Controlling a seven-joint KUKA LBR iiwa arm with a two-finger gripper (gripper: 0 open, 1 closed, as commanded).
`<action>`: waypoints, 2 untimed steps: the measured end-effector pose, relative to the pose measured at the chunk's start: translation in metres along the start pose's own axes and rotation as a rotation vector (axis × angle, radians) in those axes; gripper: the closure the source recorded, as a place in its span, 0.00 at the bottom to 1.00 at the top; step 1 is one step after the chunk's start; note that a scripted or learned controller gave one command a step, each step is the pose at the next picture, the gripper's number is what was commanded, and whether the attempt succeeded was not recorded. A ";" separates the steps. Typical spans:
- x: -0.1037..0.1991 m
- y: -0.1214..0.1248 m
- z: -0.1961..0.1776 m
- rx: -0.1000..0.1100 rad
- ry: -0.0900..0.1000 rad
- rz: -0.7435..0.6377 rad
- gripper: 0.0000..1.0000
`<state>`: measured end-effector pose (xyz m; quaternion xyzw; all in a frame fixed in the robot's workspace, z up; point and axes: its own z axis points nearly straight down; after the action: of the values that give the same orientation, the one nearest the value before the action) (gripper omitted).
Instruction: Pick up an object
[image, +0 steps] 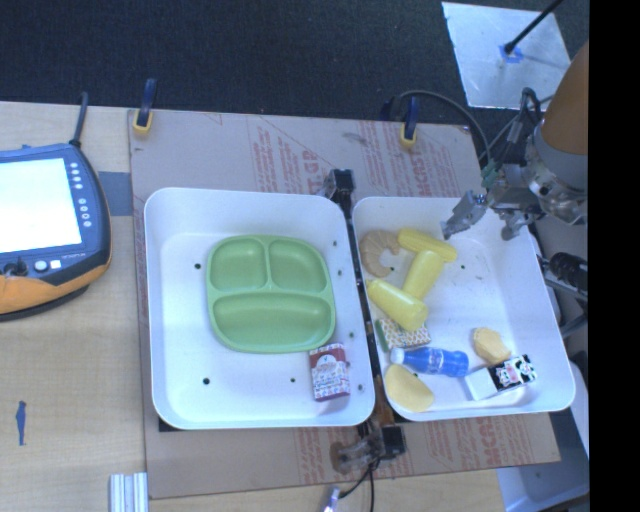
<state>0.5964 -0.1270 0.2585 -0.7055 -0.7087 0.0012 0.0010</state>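
Over at the upper right of the frame, my gripper (488, 213) is hanging above the top edge of the right bin (540, 300), fingers spread apart with nothing between them, 1 dark finger (461, 216) angled down toward the yellow toy hammer (423, 258). So I'd say we're at the approach step, nothing picked yet. Next move, I reckon, is to slide left and down over whichever object it's going for and drop straight onto it, and the hammer looks like the closest candidate, though it's touching the tan ring-shaped piece (379, 251) and lies just above a yellow block (397, 303), so a clean pinch might be tricky. That right bin is crowded: besides those 3, there's a blue bottle (435, 360) near the bottom, a pale yellow lemon-ish thing (409, 388) in the lower left corner, a small yellow piece (490, 344) and a black and white carton (505, 377) at lower right. The left bin (175, 300) is way calmer, just a green divided plate (268, 293) with 3 compartments in the middle, all bare, and a small red carton (329, 372) just below its lower right corner.
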 end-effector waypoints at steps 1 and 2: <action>0.004 0.015 0.088 0.002 -0.001 -0.002 0.00; 0.001 0.012 0.165 0.003 -0.001 -0.001 0.00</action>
<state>0.6074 -0.1257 0.0933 -0.7052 -0.7090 0.0026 0.0016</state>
